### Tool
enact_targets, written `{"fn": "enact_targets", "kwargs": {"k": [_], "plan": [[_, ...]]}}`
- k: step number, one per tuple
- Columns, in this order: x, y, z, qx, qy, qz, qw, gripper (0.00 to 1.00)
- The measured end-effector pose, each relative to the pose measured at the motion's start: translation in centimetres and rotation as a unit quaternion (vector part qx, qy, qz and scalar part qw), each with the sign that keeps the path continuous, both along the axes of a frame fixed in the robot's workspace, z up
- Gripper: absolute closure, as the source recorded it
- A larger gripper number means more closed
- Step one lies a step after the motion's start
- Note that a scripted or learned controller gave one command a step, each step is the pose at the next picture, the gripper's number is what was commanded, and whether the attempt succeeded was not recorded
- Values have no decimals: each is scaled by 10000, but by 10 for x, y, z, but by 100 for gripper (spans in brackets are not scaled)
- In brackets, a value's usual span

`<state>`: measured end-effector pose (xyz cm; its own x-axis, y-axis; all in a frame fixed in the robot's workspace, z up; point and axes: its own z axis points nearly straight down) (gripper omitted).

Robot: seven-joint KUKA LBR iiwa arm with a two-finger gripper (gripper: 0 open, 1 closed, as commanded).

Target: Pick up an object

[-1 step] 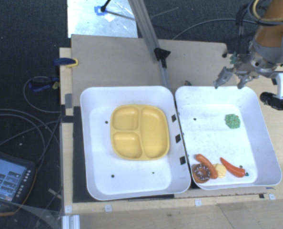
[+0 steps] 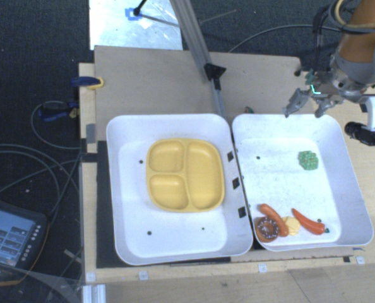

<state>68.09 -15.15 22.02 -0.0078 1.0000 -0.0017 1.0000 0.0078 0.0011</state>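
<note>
My gripper (image 2: pixel 307 107) hangs above the far rim of the right bin (image 2: pixel 282 126), its two fingers spread apart with nothing between them. Inside that bin, a green broccoli piece (image 2: pixel 308 160) lies toward the right side, well below the gripper. Along the near edge lie a brown sausage (image 2: pixel 273 217), a chocolate donut (image 2: pixel 266 230), a small yellow piece (image 2: pixel 292 225) and an orange-red carrot (image 2: pixel 308 221), clustered together.
The left bin (image 2: pixel 127 232) holds a yellow divided plate (image 2: pixel 185 173). A grey pole (image 2: pixel 194 30) slants across the bench top toward the bins' far junction. Black clips sit on the wall between the bins. Cables and a tablet lie on the floor at left.
</note>
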Motion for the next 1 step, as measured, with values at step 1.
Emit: {"fn": "enact_targets", "kwargs": {"k": [1], "plan": [[-8, -6, -56, 3, 20, -36, 10000, 0]]}}
